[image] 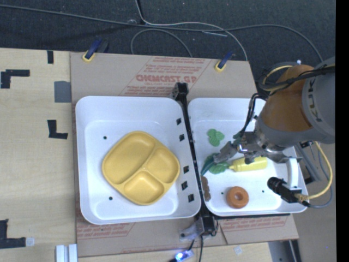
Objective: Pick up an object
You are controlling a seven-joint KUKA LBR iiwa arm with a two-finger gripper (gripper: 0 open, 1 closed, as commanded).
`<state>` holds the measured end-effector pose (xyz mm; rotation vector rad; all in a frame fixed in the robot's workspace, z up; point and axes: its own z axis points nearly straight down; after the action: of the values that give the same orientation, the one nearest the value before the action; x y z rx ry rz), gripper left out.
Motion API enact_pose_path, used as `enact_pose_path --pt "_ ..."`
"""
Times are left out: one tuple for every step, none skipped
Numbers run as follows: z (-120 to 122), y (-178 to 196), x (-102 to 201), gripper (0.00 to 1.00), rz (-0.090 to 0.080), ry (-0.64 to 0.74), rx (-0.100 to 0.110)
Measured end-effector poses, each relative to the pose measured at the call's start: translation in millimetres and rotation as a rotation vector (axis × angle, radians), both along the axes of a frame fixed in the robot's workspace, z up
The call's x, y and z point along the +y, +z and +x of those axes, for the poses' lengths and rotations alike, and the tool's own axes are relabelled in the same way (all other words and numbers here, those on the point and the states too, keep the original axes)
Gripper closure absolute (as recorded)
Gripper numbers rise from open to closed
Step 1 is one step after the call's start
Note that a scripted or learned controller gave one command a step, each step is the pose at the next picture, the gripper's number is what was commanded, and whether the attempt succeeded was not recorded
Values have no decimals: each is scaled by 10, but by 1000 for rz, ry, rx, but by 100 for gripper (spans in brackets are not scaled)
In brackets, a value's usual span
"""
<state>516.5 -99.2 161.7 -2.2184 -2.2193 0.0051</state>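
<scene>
The right bin [229, 109] holds several small objects. A green leafy piece [215, 137] lies near its middle left. A second green piece [218, 168] rests by the divider, with a yellow elongated object [252, 166] just to its right. An orange ring-shaped object [238, 197] lies near the front wall. A small brown piece [206, 188] sits against the divider. My gripper [228, 156] is low over the right bin, directly above the second green piece and the left end of the yellow object. The wrist hides part of the yellow object.
The left bin [90, 113] contains a yellow divided plate [141, 167]. A black divider [188, 146] runs between the bins. Cables loop across the dark floor behind the bench and around the arm [289, 113] at the right.
</scene>
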Motion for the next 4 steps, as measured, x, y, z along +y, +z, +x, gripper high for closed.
enact_pose_path --pt "61 -580 -57 0 -5 -1 -11" --pt "176 -635 -55 0 -6 5 -40" --pt "203 -509 -92 100 -17 3 -54" --pt "163 -80 -121 100 -1 1 -5"
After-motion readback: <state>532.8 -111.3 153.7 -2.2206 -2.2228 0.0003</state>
